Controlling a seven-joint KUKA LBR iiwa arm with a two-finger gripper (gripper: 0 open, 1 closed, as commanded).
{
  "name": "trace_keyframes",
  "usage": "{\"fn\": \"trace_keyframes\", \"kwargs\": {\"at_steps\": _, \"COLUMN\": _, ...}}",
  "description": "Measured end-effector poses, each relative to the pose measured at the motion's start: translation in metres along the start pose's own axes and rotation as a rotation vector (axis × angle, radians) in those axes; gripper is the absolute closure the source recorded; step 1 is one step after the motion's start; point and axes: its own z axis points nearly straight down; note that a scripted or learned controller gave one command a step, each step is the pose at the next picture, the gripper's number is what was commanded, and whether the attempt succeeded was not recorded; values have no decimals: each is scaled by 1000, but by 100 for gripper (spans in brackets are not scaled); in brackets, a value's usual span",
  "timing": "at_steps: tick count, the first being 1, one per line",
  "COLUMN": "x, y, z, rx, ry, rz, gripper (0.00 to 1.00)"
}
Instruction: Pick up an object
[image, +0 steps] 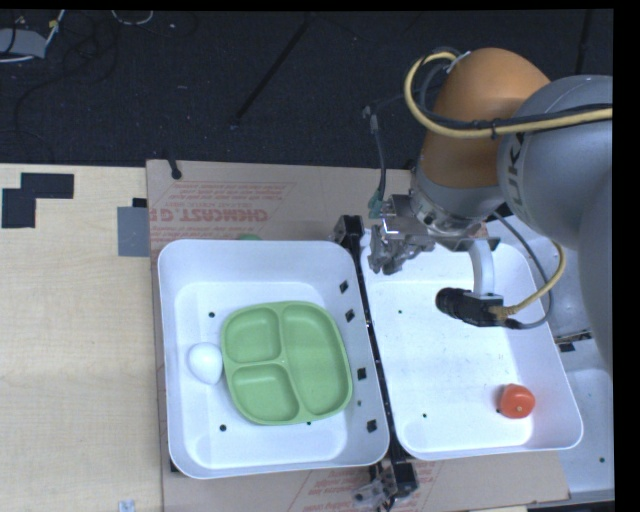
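From the camera view we see two shallow white bins side by side on a sheet of brown cardboard that lies on the pale wooden worktop (70, 330).

The left bin (190, 275) holds a green divided plate (285, 362), smooth plastic with rounded corners and three compartments (two small ones along its upper edge, one wider one below). Its long axis runs from upper left to lower right, slightly tilted against the bin's walls. Touching its left edge, or very nearly, lies a small white ball (205, 362), round and matte, so it has no long axis to speak of.

The right bin (440, 440) holds a small orange-red object (516, 401) near its lower right corner, well apart from everything else. It looks roundish and squat, and we cannot tell which way it points.

The arm (560, 150) reaches in from the right, grey metal with a glossy orange band, yellow cable looped over it. The end effector (392, 258) hangs over the upper left corner of the right bin, just beside the wall shared by the two bins. Whether it is wide or narrow we cannot tell (the parts are small and blurred), and we see nothing between its tips. A black cylindrical part (468, 305) sticks out below the wrist, above the bin's floor.
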Motion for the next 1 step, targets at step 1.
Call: {"fn": "trace_keyframes", "kwargs": {"at_steps": 1, "x": 46, "y": 6, "z": 25, "rx": 3, "ry": -1, "rz": 1, "gripper": 100}}
